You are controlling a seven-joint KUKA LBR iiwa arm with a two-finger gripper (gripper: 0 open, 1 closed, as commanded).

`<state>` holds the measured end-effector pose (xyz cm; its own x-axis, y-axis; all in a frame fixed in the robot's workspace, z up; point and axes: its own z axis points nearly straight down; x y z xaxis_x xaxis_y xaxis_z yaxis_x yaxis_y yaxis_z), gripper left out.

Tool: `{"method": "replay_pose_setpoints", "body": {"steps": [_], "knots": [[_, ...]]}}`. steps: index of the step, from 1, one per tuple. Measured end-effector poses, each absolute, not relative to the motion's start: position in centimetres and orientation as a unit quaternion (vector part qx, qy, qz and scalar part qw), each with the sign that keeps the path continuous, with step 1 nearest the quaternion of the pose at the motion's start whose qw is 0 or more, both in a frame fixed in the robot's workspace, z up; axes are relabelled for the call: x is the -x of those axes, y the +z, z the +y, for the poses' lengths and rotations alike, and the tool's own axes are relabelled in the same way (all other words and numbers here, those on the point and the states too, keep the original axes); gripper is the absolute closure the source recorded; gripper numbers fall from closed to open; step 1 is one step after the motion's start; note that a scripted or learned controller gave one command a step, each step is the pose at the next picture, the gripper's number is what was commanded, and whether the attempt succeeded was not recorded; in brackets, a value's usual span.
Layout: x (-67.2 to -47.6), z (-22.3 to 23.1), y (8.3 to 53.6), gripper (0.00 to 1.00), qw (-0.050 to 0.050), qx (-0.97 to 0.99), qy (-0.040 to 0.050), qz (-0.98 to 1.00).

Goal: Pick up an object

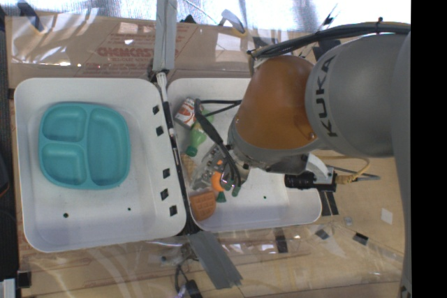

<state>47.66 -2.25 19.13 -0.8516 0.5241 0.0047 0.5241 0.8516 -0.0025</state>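
Observation:
My gripper (225, 176) reaches down into the right bin (279, 213), among a cluster of small objects near the bin's left wall. Around its tips lie an orange piece (217, 182), a green piece (222, 196) and a tan waffle-like item (202, 204). A green bottle-shaped object (195, 141) and a red-and-white small can (185, 112) lie further up the same bin. The arm's orange band (276, 105) and grey wrist cover much of the bin. The clutter hides what lies between the fingers.
The left bin (91, 213) holds a teal divided plate (84, 144). A divider with black clips (167, 150) separates the two bins. Cables (349, 178) trail from the wrist to the right. Cardboard (105, 45) lies behind the bins.

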Motion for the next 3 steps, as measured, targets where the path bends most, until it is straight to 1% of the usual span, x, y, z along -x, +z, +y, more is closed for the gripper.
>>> {"method": "replay_pose_setpoints", "body": {"steps": [1,2,3], "knots": [[-47.7,-4.0,19.2,1.0,0.001,0.267,0.0003,-0.964],[-47.6,4.1,19.1,1.0,0.002,0.24,-0.0001,-0.971],[-47.8,0.6,24.3,1.0,-0.002,0.26,-0.0003,-0.965]]}}
